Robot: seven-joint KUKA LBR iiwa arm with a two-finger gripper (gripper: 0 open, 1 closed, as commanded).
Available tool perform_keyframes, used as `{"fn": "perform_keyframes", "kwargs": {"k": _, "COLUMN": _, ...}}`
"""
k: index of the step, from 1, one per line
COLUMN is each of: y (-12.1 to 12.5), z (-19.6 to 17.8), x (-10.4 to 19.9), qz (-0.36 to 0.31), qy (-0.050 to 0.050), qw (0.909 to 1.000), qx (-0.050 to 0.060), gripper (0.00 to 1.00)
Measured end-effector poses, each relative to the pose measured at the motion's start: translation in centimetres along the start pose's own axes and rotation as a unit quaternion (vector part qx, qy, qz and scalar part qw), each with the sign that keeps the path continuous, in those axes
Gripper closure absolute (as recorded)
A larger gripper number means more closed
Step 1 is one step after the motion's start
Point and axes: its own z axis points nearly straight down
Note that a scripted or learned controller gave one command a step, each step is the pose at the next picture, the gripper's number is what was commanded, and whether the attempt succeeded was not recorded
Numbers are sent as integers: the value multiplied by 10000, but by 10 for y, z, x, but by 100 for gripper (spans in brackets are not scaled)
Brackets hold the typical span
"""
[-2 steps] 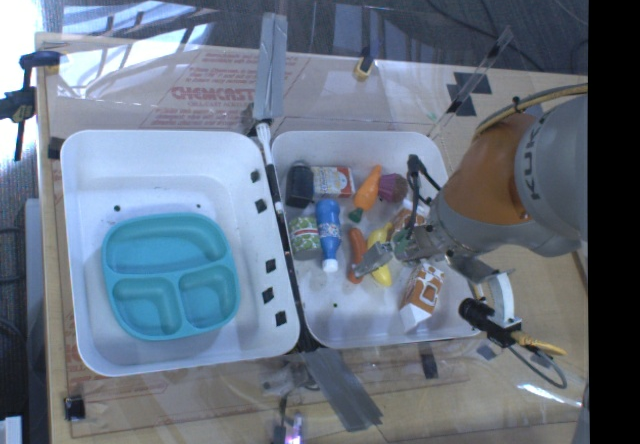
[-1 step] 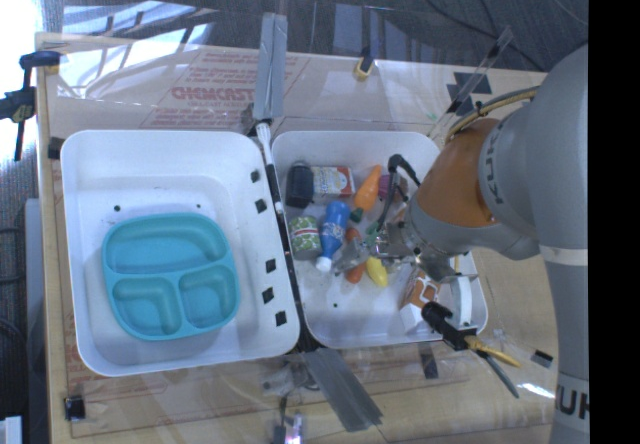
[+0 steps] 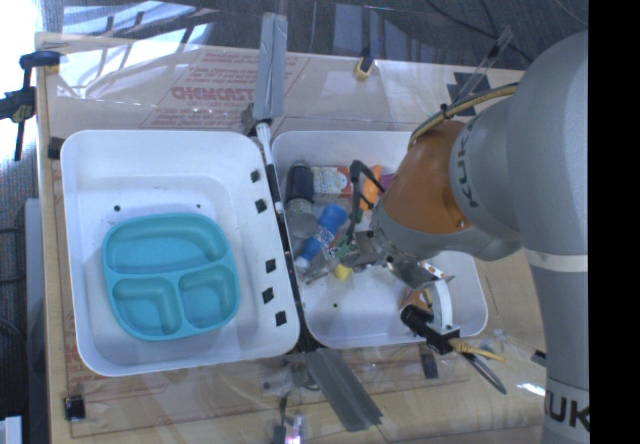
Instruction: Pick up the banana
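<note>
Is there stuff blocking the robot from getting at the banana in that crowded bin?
I can't pick out a banana. The right bin holds a tangle of small items, and the arm itself covers much of it, so the banana may be under either.

arm [image 3: 520,172] covers right bin's [image 3: 330,327] far right side, clutter pile [image 3: 325,227] too small and blurred to sort, banana not distinguishable, arm cut off by right edge

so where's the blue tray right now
The blue tray lies in the left bin, toward its front, across the divider from the cluttered right bin.
</note>
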Motion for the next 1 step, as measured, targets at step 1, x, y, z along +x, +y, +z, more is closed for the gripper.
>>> {"fn": "perform_keyframes", "kwargs": {"k": 1, "y": -10, "z": 0, "x": -6, "qz": -441, "qy": 9, "qw": 9990, "qx": 7, "gripper": 0}}
